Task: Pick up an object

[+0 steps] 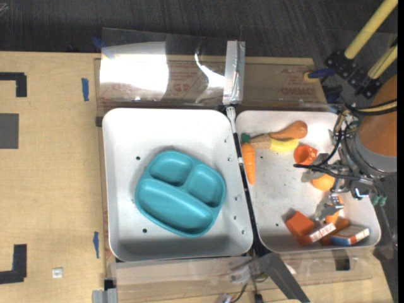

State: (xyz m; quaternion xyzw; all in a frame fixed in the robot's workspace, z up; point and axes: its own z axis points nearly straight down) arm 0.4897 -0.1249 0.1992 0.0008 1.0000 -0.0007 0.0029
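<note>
Orange block [298,225] lay in the right bin [271,188], just left of the gripper [331,208]. Whether the gripper was open or closed could not be told.

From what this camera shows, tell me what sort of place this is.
Probably a robotics lab's pick-and-place test bench: two shallow white bins side by side on a taped-up cardboard bench, toy food such as an orange plastic carrot, and a grey robot arm's gripper over the right-hand bin.

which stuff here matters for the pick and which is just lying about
For the pick: gripper, orange block, carrot, banana, orange cup, right bin.

Lying about: teal plate, left bin, blue tape.
</note>
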